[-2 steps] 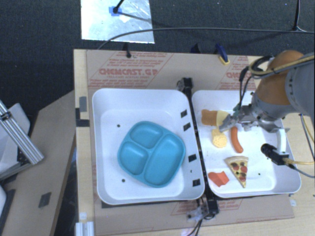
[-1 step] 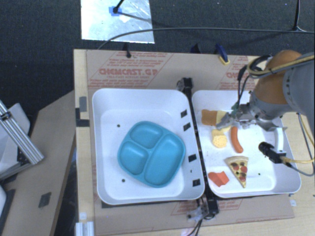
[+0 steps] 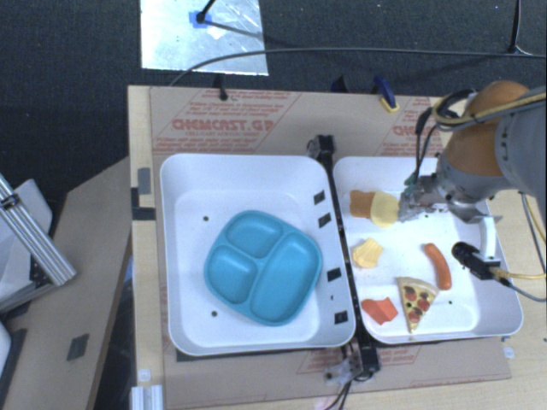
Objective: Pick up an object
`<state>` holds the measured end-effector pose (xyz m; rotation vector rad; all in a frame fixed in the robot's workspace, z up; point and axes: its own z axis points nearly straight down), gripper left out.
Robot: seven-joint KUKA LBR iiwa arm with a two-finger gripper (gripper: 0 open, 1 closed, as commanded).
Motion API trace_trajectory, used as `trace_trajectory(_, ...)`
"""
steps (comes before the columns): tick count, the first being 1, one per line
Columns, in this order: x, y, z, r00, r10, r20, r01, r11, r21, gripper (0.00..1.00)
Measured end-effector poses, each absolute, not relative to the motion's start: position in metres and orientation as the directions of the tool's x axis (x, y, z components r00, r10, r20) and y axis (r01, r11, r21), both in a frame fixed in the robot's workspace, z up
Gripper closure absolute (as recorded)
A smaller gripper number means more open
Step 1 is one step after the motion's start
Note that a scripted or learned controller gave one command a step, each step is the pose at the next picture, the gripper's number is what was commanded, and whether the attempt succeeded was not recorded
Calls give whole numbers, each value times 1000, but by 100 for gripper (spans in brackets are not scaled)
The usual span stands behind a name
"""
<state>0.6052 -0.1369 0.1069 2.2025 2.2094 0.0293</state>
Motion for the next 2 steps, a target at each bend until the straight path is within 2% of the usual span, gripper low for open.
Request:
trace_trajectory(1,603,-139,151,-5,1000,-1,1000,5,5,100)
trace_trajectory(2,598,-132,208,-7,1000,-1,1000,7,5,100)
